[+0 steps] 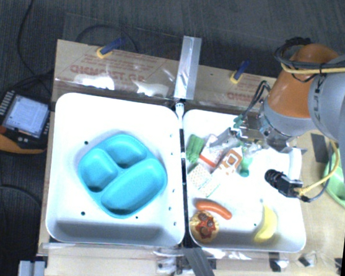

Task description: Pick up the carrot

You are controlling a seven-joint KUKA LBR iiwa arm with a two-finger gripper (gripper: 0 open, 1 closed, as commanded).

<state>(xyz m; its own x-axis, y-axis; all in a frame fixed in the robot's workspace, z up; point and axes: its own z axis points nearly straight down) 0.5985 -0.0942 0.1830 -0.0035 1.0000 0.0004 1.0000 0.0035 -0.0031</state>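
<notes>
Nearest the bench's front edge we log the right bin [297, 240], and in its front left corner a small round pizza-like toy [204, 225]. Just behind it, touching or nearly so, lies the carrot [214, 209], orange, flat on the bin floor, long axis running left-right. A banana [266, 224] sits in the front right part of the same bin, well apart from the carrot. In the left bin [63, 214] we note a blue compartment tray [122, 173], centred.

Further back in the right bin, a clutter: a green item [194, 147] against the divider, a white mesh-patterned packet [200, 178], an orange-white box [230, 162]. The gripper [248, 143] hangs over this clutter, well behind the carrot, nothing of the carrot between its fingers. We cannot tell whether the jaws are released or clenched; the wrist body hides them. The grey arm [326, 103] with orange band enters from the right. Beyond the bins, a handheld pendant [19, 118] lies on the floor to the left.
</notes>
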